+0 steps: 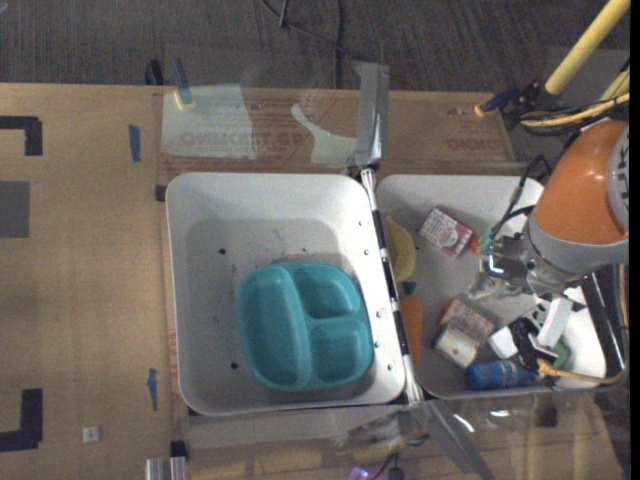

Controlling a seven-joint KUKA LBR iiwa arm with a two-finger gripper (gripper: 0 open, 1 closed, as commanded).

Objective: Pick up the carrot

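**Gripper down in the right-hand bin, carrot off against the dividing wall**

The arm (585,193) reaches over the far edge of the right-hand bin (432,194), and the gripper (497,280) hangs low near the bin's middle. From where I stand I cannot tell whether it is clenched or released, and nothing is visibly in its grasp.

The carrot (411,326) lies well to the gripper's side away from the arm and a little nearer the front rim. It is lengthwise along the wall that this bin shares with the left-hand bin (200,268). Between gripper and carrot sits a small can (460,340) on its side, close to the gripper. A blue object (500,374) lies just in front of the gripper, by the front rim. Behind it, toward the back wall, is a red-and-white carton (446,231). A yellow piece (402,248) hugs the same dividing wall beyond the carrot.

Bare floor opens behind the carton. Past the divider, a teal divided plate (300,323) sits in the left-hand bin, with bare floor around it.
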